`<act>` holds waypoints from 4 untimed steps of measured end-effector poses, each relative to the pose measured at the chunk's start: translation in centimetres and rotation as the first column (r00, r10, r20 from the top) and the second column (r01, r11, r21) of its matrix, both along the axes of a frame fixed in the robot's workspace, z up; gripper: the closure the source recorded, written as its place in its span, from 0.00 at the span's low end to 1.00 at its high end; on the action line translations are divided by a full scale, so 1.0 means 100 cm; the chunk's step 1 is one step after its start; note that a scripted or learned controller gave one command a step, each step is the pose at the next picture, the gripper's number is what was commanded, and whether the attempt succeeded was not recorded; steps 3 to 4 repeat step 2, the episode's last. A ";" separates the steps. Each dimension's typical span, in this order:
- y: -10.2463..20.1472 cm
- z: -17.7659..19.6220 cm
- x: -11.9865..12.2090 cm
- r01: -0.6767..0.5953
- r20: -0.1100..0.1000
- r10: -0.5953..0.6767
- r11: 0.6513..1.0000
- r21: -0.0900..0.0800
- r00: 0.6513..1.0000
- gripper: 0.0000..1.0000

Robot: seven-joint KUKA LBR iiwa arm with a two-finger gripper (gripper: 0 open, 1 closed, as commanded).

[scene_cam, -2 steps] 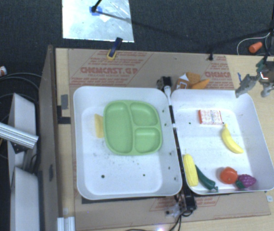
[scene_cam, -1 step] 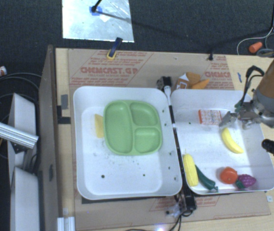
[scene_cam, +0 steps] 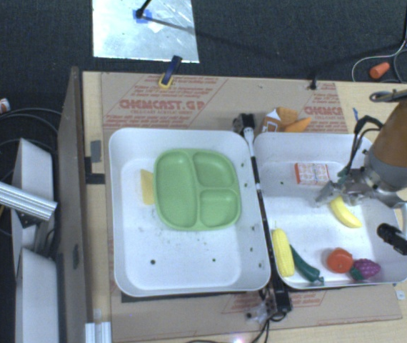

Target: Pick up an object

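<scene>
Claw [scene_cam: 338,194] low in the right bin [scene_cam: 289,148], right of frame centre; whether I am open or closed, I cannot tell. I hang just above the banana [scene_cam: 347,214], my likely target, touching its upper end.

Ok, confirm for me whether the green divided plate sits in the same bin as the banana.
No: the green divided plate lies in the left bin, the banana in the right bin.

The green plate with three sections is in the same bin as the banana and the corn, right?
Not quite. The camera view shows the green plate alone in the left bin, with a yellow piece beside it. The banana and the corn lie in the right bin.
</scene>
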State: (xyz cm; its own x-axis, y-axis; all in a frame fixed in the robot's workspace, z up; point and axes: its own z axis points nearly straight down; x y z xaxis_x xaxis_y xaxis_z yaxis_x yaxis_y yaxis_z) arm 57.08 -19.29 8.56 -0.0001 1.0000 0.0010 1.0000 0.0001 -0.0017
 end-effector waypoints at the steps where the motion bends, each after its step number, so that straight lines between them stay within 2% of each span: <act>1: -0.001 0.013 0.002 -0.002 0.006 0.002 1.000 -0.002 1.000 1.00; 2: 0.106 0.031 0.049 -0.015 0.008 0.015 1.000 0.002 1.000 1.00; 4: 0.106 0.031 0.049 -0.015 0.008 0.015 1.000 0.002 1.000 1.00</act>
